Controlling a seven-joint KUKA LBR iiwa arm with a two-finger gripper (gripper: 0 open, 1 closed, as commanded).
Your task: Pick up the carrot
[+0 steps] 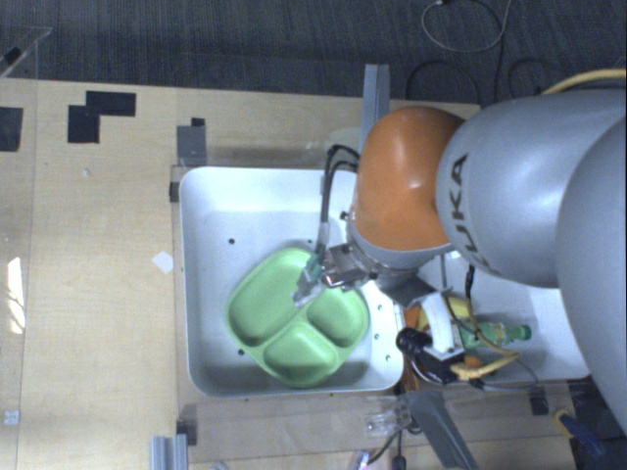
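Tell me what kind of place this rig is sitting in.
Likely a robotics lab bench: a KUKA arm over a white bin holding a green divided plate, loose cables on grey carpet, and black tape marks on the wooden benchtop.

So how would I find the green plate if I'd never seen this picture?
Look at the left white bin on the wooden bench. The green plate lies in its lower middle, right under the robot's hand. It is the bin's one bright green thing, rounded and split into three sections.

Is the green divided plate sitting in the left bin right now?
Yes, the green divided plate lies flat on the floor of the left bin, with the gripper above it.
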